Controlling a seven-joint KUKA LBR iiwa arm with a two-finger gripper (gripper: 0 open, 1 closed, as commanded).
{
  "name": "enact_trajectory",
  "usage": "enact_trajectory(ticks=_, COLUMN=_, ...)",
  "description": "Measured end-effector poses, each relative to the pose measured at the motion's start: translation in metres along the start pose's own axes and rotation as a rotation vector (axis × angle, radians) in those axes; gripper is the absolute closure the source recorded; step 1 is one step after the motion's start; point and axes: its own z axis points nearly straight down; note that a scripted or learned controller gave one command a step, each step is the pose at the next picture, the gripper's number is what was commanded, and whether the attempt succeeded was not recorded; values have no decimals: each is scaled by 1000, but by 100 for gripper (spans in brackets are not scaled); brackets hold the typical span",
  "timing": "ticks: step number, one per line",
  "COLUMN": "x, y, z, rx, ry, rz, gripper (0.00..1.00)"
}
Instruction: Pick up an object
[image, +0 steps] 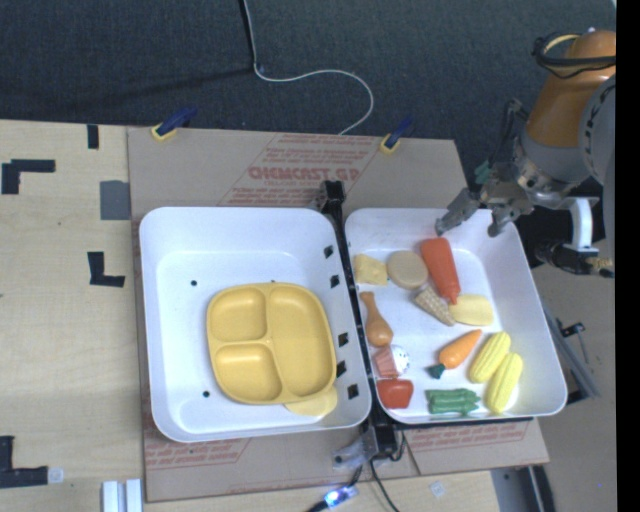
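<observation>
A robot's tool (468, 218), fingers spread and holding nothing, hovers just above a red sausage (439, 267) in the right bin (535, 300).

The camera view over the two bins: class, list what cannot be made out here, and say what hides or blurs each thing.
- Pale yellow piece in the left bin: mostly under the yellow divided plate.
- Small white item beside the red block: too small and blurred to name.
- Arm: cut off by the top and right edges.
- Gripper: what its fingers are doing is blurred.
</observation>
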Motion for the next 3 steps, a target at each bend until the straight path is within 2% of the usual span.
enact_trajectory(ticks=1, x=0, y=2, z=-4, rx=-7, ry=-1, rz=-1, gripper=0)
enact_trajectory(ticks=3, x=-17, y=3, z=108, rx=-3, ry=-1, rz=-1, gripper=0)
